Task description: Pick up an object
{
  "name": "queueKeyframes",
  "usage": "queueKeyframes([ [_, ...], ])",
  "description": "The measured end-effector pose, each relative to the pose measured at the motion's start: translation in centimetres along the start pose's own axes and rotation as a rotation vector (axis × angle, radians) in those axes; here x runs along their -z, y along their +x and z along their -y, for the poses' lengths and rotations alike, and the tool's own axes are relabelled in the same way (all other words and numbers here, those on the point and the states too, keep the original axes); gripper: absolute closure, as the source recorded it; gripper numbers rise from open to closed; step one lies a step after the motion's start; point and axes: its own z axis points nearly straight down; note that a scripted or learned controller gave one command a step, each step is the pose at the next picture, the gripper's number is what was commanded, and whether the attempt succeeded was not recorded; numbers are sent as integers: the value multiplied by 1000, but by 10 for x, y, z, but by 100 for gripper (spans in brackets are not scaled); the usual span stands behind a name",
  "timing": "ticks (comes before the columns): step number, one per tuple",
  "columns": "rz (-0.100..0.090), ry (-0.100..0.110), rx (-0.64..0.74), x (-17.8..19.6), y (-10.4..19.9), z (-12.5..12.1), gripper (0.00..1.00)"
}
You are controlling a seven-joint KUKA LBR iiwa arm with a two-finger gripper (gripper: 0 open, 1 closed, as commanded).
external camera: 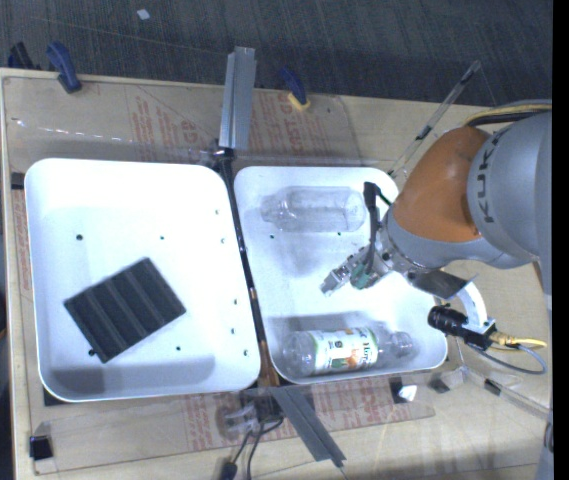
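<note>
My gripper [342, 276] hangs over the middle of the right bin [264, 268], between two bottles and touching neither. A clear, label-free plastic bottle [311, 210] lies on its side along the bin's far wall. A second clear bottle [346, 351] with a green and orange label lies on its side along the near wall, just below the gripper. In the left bin [54, 198] a black ribbed slab [125, 309] lies flat at a slant, far from the gripper. Nothing shows between the gripper's tips.
The arm's orange band and grey wrist [454, 208] cover the right bin's right wall. A grey metal bar [236, 98] rises behind the gap between the bins. Blue clamps [62, 66] grip the bench's far edge.
</note>
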Motion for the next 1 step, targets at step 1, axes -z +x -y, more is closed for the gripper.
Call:
queueKeyframes([
  [1,0,0,0,0,0,0,0],
])
